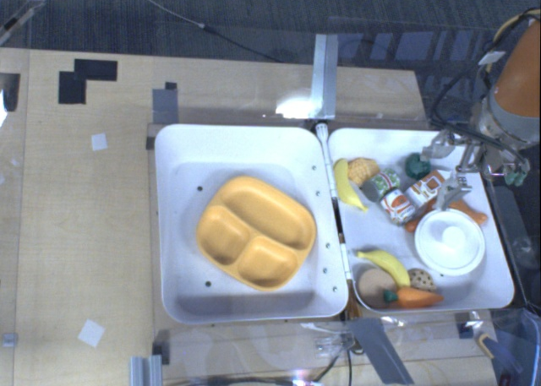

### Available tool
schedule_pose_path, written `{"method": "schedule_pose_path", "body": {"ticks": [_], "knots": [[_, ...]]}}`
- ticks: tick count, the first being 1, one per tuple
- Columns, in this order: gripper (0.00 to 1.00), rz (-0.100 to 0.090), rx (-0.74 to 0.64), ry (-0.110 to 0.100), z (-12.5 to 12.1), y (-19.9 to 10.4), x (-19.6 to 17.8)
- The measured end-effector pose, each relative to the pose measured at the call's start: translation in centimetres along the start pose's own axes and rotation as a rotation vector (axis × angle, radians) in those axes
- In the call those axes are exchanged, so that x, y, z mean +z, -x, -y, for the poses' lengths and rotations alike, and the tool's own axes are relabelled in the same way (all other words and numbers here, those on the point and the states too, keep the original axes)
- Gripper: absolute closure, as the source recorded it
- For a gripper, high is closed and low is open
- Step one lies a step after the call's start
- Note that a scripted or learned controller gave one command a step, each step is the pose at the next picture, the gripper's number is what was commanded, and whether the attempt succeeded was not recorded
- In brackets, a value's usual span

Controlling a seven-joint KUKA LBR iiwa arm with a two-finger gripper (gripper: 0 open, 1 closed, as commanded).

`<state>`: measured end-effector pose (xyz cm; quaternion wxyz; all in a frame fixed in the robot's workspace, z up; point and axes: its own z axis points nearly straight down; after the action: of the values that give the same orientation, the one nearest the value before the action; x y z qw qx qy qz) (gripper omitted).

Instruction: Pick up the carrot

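The carrot (416,297), orange with a green tip at its left end, lies flat at the front of the right bin (499,279), against a tan round piece (370,285). My gripper (451,175) hangs over the back right of that bin, well behind the carrot and beyond a white bowl (450,241). It stands open with nothing between its fingers. Just below it lies a long orange-red toy (473,214), partly hidden by the bowl.
The right bin also holds two bananas (347,187) (385,264), corn (364,170), small cans (397,204), a dark green item (416,163) and a cookie (421,278). A yellow divided plate (256,231) lies in the left bin (177,207).
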<state>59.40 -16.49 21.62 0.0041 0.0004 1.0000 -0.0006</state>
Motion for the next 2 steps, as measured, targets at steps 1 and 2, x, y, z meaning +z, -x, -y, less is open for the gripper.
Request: {"method": "schedule_pose_path", "body": {"ticks": [1,2], "knots": [[0.00,0.014,-0.255,-0.003,3.0,-4.9,12.2],[0.00,0.001,-0.123,0.001,-1.7,-9.6,8.5]]}}
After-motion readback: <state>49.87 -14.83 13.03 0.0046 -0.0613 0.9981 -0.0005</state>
